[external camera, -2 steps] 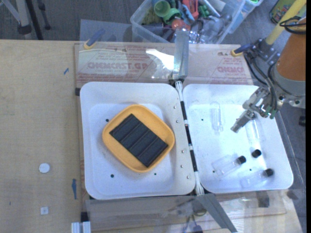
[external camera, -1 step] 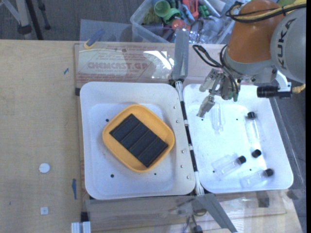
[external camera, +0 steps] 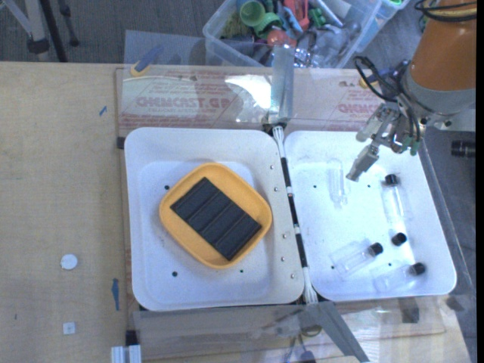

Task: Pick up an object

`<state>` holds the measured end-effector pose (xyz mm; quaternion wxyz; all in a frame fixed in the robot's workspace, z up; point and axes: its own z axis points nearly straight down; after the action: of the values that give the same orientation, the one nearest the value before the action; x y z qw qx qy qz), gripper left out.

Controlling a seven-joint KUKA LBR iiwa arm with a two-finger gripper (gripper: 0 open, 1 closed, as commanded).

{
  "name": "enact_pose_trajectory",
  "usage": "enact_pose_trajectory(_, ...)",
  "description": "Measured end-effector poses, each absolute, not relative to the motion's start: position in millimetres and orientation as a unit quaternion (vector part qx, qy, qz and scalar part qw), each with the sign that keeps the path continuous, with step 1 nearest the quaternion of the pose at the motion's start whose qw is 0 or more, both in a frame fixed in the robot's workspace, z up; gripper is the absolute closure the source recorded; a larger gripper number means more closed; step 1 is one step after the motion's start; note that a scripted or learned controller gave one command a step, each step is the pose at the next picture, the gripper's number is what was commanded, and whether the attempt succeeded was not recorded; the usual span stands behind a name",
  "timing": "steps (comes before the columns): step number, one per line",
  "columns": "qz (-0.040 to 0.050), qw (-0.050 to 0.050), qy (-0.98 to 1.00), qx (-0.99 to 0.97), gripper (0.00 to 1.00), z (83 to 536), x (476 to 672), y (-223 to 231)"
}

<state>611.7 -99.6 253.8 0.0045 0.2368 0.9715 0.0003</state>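
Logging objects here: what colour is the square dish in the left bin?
Yellow-orange dish with a black ribbed centre; camera view.

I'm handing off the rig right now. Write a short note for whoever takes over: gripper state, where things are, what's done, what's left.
Gripper: hanging over the upper part of the right bin, nothing seen between its fingers; whether open or shut can't be told.
Right bin: several clear vials with black caps, one along the right side, one lower down, plus loose caps near the bottom right. Another clear vial lies just left of the gripper.
Left bin: a yellow tray with a dark ridged insert.
Done: nothing lifted.
Left: lower onto one object, close, lift.
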Motion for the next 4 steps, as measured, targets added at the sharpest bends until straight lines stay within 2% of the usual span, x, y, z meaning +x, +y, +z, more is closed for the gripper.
enact_pose_trajectory(1,0.0003,0.001,0.986,0.167,0.0,228,550.9,-122)
enact_pose_trajectory(2,0.0008,0.001,1.0,0.009,0.0,186,579.6,-83)
enact_pose_trajectory(3,0.0016,0.006,1.0,0.01,1.0,197,581.5,-84)
enact_pose_trajectory(4,0.0006,0.004,0.919,0.394,1.0,329,599.1,-78)
